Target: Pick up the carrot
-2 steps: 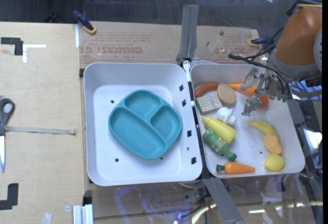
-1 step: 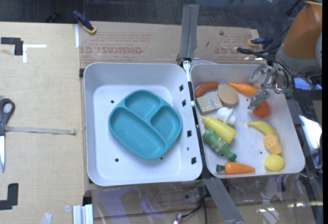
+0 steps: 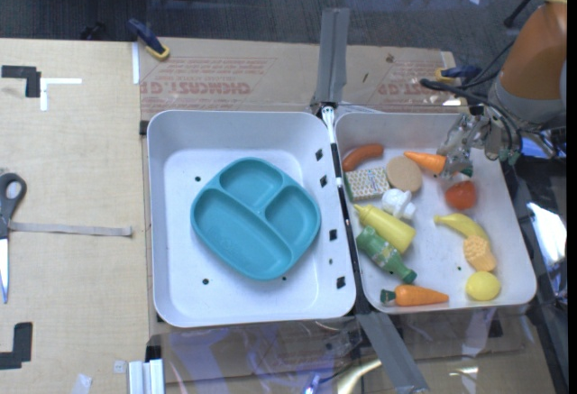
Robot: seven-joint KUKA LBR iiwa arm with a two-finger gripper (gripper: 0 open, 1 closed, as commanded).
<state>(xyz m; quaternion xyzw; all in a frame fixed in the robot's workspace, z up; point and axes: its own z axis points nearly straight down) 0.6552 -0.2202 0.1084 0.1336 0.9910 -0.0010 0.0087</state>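
At the far right corner of the right bin (image 3: 518,230), the gripper (image 3: 457,160) is hanging low, its fingers pointing down at the thick end of a carrot (image 3: 424,161). The fingertips are sitting right at that end of the carrot, touching or nearly so; whether they are spread or pinching it cannot be told from this angle. The carrot is lying flat, its tip pointing away from the gripper toward the left bin (image 3: 162,203).

Just below the gripper a tomato (image 3: 461,195) is resting on the bin floor. Left of the gripper, past the carrot, a round tan cookie (image 3: 404,174) is lying beside a sausage (image 3: 362,155) and a waffle-like cracker (image 3: 365,182). A small white piece (image 3: 397,201) is sitting under the cookie. Further toward the near side, a banana (image 3: 460,224), a corn cob piece (image 3: 479,250) and a lemon (image 3: 483,286) are lining up along the right wall. A yellow bottle (image 3: 388,224) and a green bottle (image 3: 386,254) are lying slantwise near the divider, and a second carrot (image 3: 417,296) is lying at the near wall, well apart from the gripper.

Across the divider, the left bin is holding a blue divided plate (image 3: 256,217).
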